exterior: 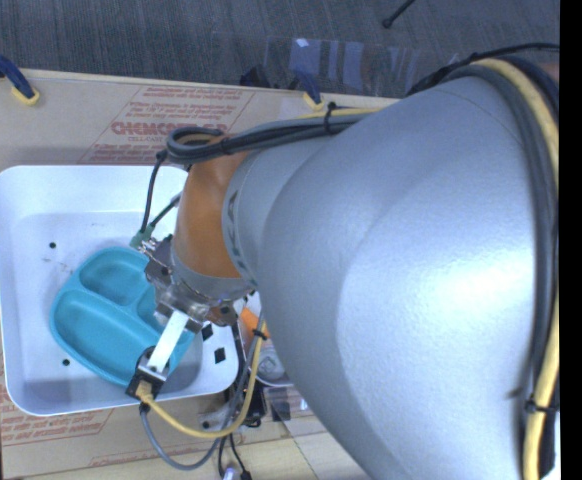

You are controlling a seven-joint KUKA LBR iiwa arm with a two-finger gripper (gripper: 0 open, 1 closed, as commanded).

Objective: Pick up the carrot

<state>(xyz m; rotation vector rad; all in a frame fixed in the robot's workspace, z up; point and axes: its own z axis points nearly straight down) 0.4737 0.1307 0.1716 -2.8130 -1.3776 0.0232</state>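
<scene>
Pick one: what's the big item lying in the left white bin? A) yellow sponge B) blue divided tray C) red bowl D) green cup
B: a light blue tray with separate compartments lies in the left bin, partly under the arm's wrist.

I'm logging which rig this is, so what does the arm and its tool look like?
A bulky, smooth grey arm with an orange band above the wrist. Black and yellow cables run along it. A white bracket and looping yellow cable sit at the wrist.
</scene>
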